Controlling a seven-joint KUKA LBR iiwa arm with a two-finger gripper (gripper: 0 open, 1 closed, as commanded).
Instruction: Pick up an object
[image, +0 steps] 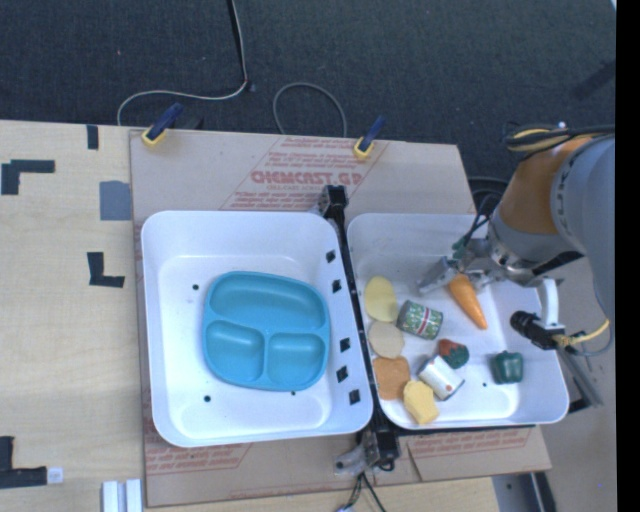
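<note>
On the surface (70, 300), we should centre the end effector (452, 270), its state indiscernible, over the carrot (467, 300) just beside it before descending.

Blue tray (266, 330) in a white bin (165, 300); orange carrot (468, 301), green pepper (507, 368), yellow slice (380, 298), green-labelled can (420, 319) beside.
</note>
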